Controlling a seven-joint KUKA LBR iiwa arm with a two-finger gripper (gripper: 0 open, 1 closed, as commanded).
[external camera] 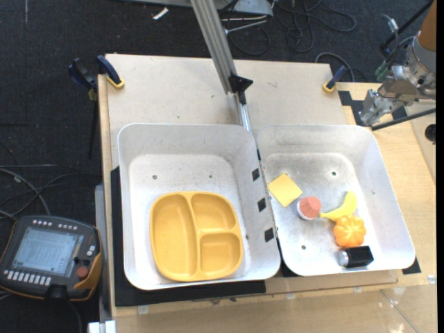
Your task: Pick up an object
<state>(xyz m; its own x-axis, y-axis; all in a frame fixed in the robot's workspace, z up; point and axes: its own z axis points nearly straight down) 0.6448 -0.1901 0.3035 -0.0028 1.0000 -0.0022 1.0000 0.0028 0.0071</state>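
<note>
Beyond both white bins [139,151], hand [378,109] hangs, touching nothing.

The arm [424,44] is chopped off by the right edge, and the gripper [374,109] is too small to make out how it's set. The banana [341,208] is partly tucked behind the orange pumpkin-looking thing [349,232]. The small black object [356,257]? Too tiny to identify.

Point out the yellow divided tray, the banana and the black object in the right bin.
yellow divided tray [197,236]: camera view, on the ridge where its three compartments meet.
banana [341,208]: camera view, on the middle of its curved body.
black object [358,257]: camera view, on its dark top face.
</note>
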